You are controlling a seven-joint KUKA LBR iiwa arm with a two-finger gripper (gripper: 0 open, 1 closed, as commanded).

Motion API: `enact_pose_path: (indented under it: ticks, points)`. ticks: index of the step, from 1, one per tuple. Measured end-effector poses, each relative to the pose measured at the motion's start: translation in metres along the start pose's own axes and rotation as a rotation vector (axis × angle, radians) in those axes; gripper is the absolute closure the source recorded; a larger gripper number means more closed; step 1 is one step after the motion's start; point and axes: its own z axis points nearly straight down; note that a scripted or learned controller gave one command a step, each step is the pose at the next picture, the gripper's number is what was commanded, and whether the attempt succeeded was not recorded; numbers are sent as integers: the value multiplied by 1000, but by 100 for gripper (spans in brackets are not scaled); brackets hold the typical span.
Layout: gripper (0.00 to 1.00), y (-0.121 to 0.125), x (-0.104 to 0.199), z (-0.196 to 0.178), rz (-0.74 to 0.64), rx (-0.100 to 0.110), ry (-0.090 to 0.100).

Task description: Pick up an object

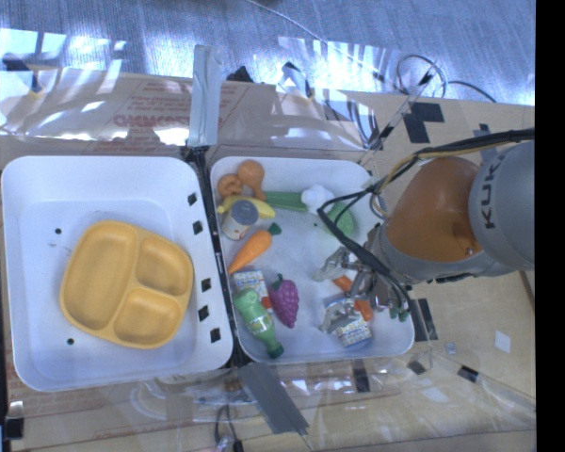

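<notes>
Item one: I log the gripper (350, 279) low in the right bin (301, 172), over the small can (350, 326) at its near edge; whether it is released or clenched, I cannot tell. Item two: purple grapes (284, 299) lie just to its left, the carrot (252, 249) beyond them, long axis slanting away.

The arm (508, 205) is a rounded grey casing with dark "KU" lettering running up its side, and a glossy orange band (433, 215) wraps the section above the wrist. Thin black cables (358, 243) loop from the orange band across the wrist. The end effector (350, 285) is a cluster of bare silvery metal parts with small dark fittings.
</notes>
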Motion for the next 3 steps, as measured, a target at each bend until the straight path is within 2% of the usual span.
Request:
enact_pose_path:
  ticks: [1,2,3]
  points:
    - [100,2,-3,-11,-9,0,-5]
    - [0,2,-3,-11,-9,0,-4]
    - [0,0,3,0,49,0,-1]
